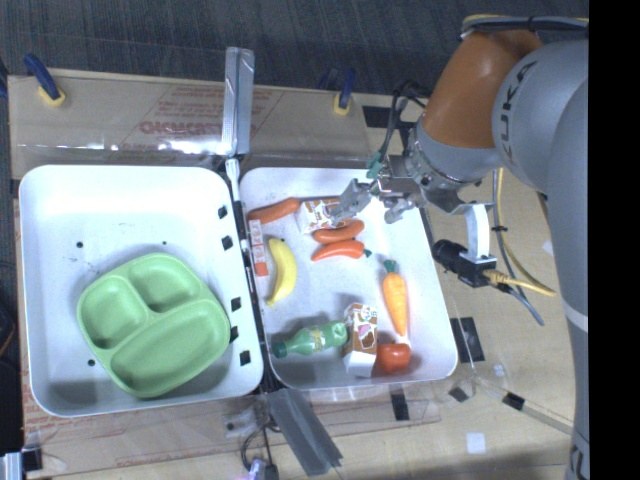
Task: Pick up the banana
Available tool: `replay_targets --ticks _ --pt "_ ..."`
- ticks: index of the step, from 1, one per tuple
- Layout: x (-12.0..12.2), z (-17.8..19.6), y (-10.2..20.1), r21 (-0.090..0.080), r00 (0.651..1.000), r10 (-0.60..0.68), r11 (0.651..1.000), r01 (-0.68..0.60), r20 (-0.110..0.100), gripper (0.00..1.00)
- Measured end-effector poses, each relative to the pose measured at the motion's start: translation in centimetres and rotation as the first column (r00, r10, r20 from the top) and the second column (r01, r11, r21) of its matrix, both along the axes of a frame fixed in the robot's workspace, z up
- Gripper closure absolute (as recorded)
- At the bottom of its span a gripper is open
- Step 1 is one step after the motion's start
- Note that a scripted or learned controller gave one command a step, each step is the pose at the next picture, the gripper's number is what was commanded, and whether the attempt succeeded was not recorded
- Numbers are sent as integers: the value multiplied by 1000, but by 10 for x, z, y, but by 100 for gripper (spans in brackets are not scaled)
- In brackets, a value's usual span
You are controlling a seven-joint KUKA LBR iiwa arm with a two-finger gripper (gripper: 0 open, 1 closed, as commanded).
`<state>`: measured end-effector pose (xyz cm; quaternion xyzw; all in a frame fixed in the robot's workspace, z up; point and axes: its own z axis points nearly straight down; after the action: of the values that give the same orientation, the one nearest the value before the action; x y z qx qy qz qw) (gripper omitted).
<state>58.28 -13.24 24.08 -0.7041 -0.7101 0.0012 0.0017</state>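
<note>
The yellow banana [282, 270] lies along the left side of the right bin [440, 298], close to the divider. My gripper [372, 200] hangs over the bin's far part, up and to the right of the banana and well apart from it. Its fingers look open with nothing between them. The grey arm with its orange band comes in from the right.
Beside the banana are an orange sausage [273, 210], a small carton [320, 213] and two more sausages [338, 242] under the gripper. A carrot [396, 303], a green bottle [312, 340], a carton [360, 338] and a red fruit [393, 356] lie nearer. The left bin [60, 198] holds a green divided plate [155, 323].
</note>
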Motion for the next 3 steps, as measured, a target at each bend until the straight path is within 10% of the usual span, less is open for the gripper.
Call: replay_targets --ticks 1,2,3 --pt "22 -48 73 -1 1000 -13 1000 13 -1 0" --pt "-30 -49 138 -1 1000 7 1000 -7 0 0" --pt "-46 -50 139 -1 1000 1 1000 -1 -2 0"
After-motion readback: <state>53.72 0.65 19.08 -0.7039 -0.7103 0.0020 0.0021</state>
